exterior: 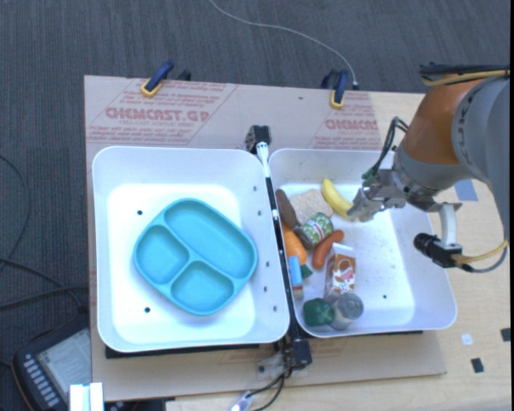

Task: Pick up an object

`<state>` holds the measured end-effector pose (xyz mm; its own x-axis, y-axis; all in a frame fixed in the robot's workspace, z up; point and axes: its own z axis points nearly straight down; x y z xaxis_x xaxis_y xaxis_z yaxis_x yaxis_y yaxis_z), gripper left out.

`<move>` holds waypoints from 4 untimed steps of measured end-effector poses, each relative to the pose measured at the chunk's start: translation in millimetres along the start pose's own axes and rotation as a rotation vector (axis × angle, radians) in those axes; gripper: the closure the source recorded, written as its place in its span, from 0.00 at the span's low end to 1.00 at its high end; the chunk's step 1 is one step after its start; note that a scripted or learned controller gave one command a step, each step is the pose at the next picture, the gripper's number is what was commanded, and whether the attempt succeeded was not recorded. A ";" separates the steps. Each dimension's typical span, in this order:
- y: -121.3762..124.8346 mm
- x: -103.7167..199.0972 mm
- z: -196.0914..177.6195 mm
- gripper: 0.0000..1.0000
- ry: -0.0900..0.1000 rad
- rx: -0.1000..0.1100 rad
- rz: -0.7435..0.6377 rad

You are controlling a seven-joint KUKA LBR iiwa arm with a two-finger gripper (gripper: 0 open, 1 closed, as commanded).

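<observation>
The board (163,114) under the bins reads "CHEMCAST GP" in red at upper left and again upper right. The gripper (366,205) sits low in the right bin (394,268), just beside the banana (335,197); whether its jaws are apart I cannot tell. A labelled can (315,230) and carton (343,272) lie nearby, print unreadable. The left bin (120,195) holds a blue plate (194,256).

Counted two shallow white plastic bins (120,178). One held one light-blue three-compartment plate (195,255). The other held one yellow banana (334,196), one small printed carton (343,273), one green-labelled can (315,230), one orange carrot-like piece (295,248), plus several smaller items too jumbled to count.
</observation>
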<state>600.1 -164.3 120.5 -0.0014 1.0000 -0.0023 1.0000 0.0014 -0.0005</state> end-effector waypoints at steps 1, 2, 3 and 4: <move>-0.1 0.1 0.2 0.00 0.000 0.000 0.000; -19.1 60.4 32.1 0.00 -0.001 -0.007 0.001; -17.8 60.2 21.2 1.00 -0.001 -0.010 0.002; -80.8 103.2 -64.0 1.00 0.002 0.000 0.000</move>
